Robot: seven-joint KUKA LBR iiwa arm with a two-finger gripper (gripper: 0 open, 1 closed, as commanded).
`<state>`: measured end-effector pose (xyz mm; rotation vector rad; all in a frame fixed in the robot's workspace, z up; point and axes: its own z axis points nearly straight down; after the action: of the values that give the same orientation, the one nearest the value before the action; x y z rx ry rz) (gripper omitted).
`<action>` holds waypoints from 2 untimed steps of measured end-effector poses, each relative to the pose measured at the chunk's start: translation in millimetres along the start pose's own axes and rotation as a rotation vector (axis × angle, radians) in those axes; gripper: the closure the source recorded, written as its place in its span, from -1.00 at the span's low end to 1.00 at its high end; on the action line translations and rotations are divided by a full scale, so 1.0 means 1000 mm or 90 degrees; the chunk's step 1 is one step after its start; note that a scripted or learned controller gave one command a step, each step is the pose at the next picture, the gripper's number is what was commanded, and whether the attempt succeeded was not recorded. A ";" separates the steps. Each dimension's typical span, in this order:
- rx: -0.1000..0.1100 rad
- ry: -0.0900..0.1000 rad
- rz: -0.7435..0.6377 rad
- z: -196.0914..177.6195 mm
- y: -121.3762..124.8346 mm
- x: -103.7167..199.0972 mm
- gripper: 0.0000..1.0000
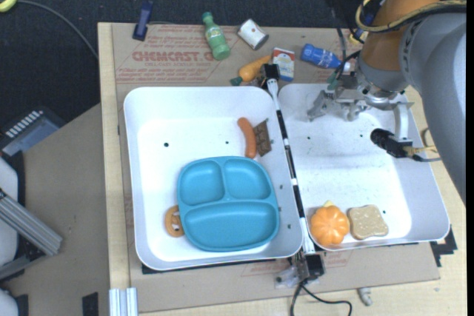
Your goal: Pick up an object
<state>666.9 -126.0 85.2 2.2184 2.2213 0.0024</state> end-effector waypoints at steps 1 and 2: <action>0.002 0.001 0.000 -0.018 -0.024 0.032 -1.00; 0.003 0.000 0.002 0.001 -0.116 0.001 -1.00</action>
<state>551.2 -125.5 83.8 2.2242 2.2196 -0.0031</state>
